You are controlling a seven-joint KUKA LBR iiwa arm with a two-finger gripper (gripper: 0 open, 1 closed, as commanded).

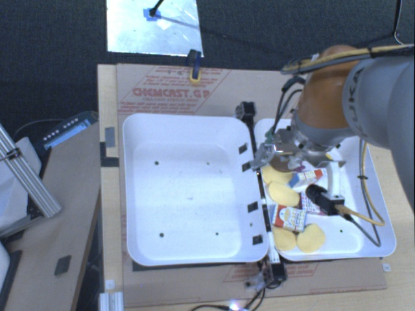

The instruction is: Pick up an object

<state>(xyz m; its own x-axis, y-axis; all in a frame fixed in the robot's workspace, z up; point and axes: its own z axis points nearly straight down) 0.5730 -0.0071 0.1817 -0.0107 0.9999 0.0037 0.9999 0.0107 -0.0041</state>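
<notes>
— So where was the gripper (266, 155) when the frame was taken?

— Beyond the red-and-white packet (290, 218), toward the far rim of the right bin (355, 241). It was also a little to the view's left of the packet, close over the wall that bin shared with the left bin (188, 193). The grey arm (382, 102), orange band (324, 99) above the wrist, came down from the packet's far right.

— Wide or narrow?

— That could not be made out from above. The wrist covered too much of the gripper to judge its spread.

— And the objects to be picked?

— All lay around the packet in the right bin. Of the four yellow discs (283, 193), two lay beyond the packet, between it and the gripper. The nearer of them was just beside the packet's far edge. The other two lay on the packet's near side, just beside it, one to the view's left (284, 240) and one to the right (311, 238). A white tube (305, 178) with red and blue print lay tilted beyond the packet, slightly to the view's right, near the wrist.

— What surrounded them?

— The left bin stood to the view's left of the packet, past the shared wall. Both bins sat on a cardboard sheet (172, 91) with red lettering. A yellow clamp (194, 73) gripped the sheet's edge, well beyond the packet.
</notes>
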